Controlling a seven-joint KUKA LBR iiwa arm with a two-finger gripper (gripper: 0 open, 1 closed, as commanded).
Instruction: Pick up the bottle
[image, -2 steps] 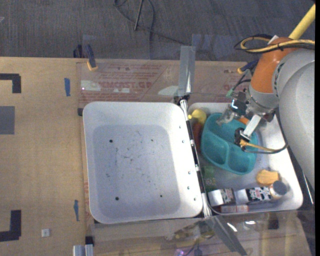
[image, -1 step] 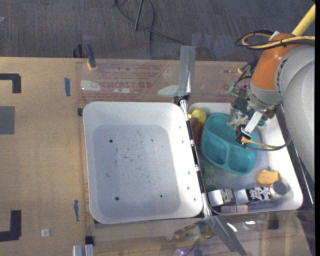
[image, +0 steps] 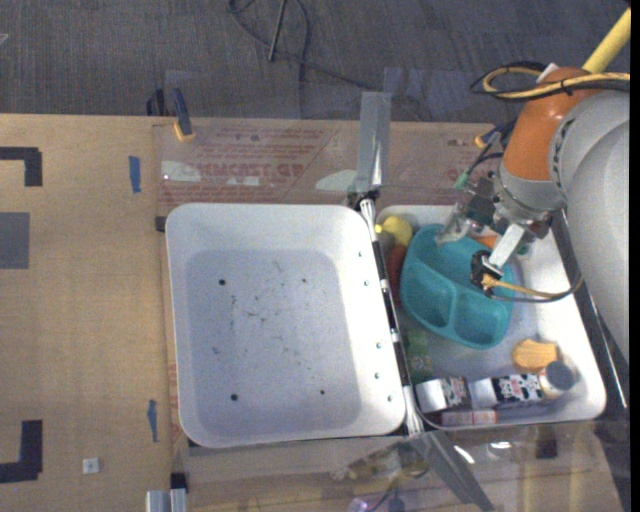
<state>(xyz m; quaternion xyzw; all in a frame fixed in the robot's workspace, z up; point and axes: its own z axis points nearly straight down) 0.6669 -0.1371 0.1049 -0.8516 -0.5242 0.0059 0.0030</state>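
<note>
The bottle (image: 515, 388) lies on its side along the front wall of the right bin (image: 590, 400). It is white with black patches, and its grey cap points right. My gripper (image: 477, 245) hangs over the back of that bin, above the far right corner of a teal divided plate (image: 450, 300). It is well behind the bottle. The fingers stand apart, open, with nothing between them.
A silver packet with a red label (image: 440, 392) lies just left of the bottle. An orange-yellow item (image: 535, 352) rests close behind the bottle's cap. A yellow object (image: 396, 229) sits in the bin's back left corner. The left bin (image: 180, 300) adjoins on the left.
</note>
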